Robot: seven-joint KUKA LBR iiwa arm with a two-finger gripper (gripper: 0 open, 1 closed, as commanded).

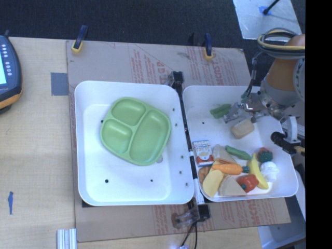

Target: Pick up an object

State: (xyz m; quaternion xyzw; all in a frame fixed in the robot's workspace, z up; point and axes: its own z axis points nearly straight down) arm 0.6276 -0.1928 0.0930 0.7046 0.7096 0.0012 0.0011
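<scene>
Objects for picking lie in the right bin (205,95), heaped mostly toward its near edge. The pincer (239,111) hangs low over the bin's far half, reaching in from the right below the grey arm (282,79) with its orange band; how far it is open cannot be told from this angle, and nothing can be seen gripped in it. Just beside its tip lies a tan block (243,128), its long axis running slantwise from near-left to far-right; whether the pincer touches it cannot be made out. A green pod (220,110) lies just to the left of the pincer, its long axis running nearly left to right and tilted slightly up toward the right. Nearer the camera sit a small printed packet (202,150), a carrot (226,167) pointing left to right, a green bean (238,152), a yellow banana (257,173), a red pepper (248,182) and a yellow wedge (211,181), crowded together and touching. The left bin (88,139) holds a green divided plate (136,130), turned at a slant. Both bins rest on a cardboard sheet (145,61) clamped to the bench (31,154)
</scene>
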